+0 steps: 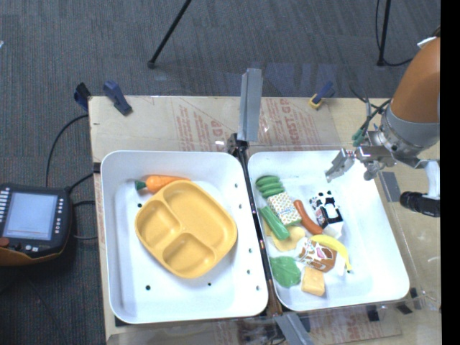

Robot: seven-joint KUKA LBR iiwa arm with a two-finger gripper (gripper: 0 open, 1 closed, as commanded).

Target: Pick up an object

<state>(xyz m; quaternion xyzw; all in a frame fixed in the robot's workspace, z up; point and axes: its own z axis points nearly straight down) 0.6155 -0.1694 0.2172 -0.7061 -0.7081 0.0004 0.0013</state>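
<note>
Above the right shallow white plastic bin (392, 264), the fingers (338, 167) of the grey gripper (353, 165) hung spread and empty, best lowered squarely over the black-and-white toy cow (328, 210) before closing.

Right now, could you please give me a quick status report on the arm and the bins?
Gripper above right white bin's far side, nothing held. Toy foods piled there, black-and-white cow figure nearest, untouched. Left bin: yellow divided plastic tray, orange toy carrot.

You see a yellow tray (185, 228) and an orange carrot (159, 182) in the white left bin (118, 192); the right bin (388, 257) shows you green, yellow, and a black-and-white cow-patterned toy (328, 209).
</note>
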